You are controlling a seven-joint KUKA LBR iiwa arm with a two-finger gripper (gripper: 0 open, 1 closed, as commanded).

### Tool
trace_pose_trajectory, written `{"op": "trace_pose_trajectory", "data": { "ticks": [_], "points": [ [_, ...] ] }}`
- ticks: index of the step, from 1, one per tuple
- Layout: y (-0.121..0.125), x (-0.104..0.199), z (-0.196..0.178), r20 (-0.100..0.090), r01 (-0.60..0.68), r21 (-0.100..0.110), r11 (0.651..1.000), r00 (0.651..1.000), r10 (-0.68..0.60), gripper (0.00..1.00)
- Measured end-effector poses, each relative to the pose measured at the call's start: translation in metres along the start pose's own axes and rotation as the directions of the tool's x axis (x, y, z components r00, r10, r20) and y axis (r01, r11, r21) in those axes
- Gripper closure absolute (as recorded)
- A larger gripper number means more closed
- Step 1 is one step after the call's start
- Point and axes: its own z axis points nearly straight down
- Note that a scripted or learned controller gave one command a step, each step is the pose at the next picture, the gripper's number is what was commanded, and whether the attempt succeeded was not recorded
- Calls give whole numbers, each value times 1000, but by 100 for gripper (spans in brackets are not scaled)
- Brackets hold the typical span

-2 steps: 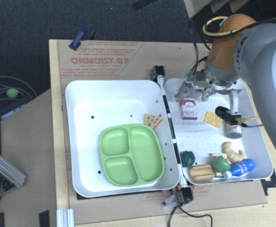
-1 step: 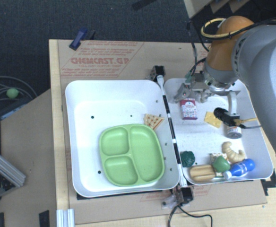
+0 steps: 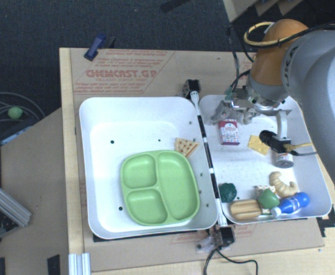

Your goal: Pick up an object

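The gripper (image 3: 234, 109) is being held just above the red-and-white carton (image 3: 229, 133) standing in the right bin (image 3: 311, 159); apparently nothing is being pinched, though the finger state cannot be told

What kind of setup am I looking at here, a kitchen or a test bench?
Most likely a lab test bench, not a kitchen. Two white bins sit on a protective board, holding toy-like items such as a green divided plate and a small red carton. Loose cables lie on dark carpet.
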Motion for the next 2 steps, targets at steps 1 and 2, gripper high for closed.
{"op": "trace_pose_trajectory", "data": {
  "ticks": [1,2],
  "points": [
    [0,2,0,0,0,0,1000,1000,0,0],
    [-53,0,1,0,-1,1,1000,1000,1,0]
  ]
}}
